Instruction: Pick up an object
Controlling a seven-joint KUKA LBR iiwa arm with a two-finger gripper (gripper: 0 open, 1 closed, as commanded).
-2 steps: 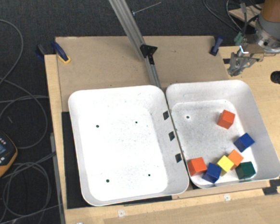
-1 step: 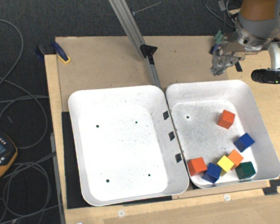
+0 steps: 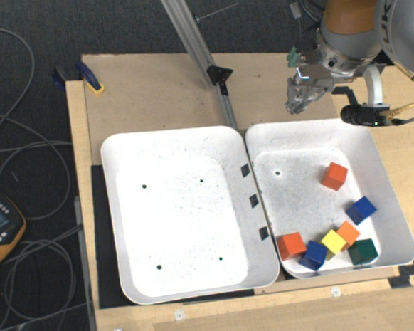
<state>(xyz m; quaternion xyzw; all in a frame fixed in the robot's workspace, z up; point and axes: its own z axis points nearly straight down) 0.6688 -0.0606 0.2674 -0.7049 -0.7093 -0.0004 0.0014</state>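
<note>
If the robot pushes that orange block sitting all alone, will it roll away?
Probably not: the orange block has flat faces, so it would likely slide across the right bin. It looks stiff, and small enough to be light.

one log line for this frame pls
arm: above far edge of right bin | gripper: nothing seen held | blocks: seven in right bin, lone orange block nearest gripper | pick: not yet done

Two shallow white bins sit side by side: a left bin [image 3: 124,203] and a right bin [image 3: 291,147]. All seven small blocks lie in the right bin. Three are orange: one [image 3: 334,175] near its middle, one [image 3: 292,244] at its front left, one [image 3: 348,232] at its front. Two are blue [image 3: 362,209] [image 3: 314,254]. One is yellow [image 3: 333,242]. One is dark green [image 3: 362,252], at the front right corner.
</note>
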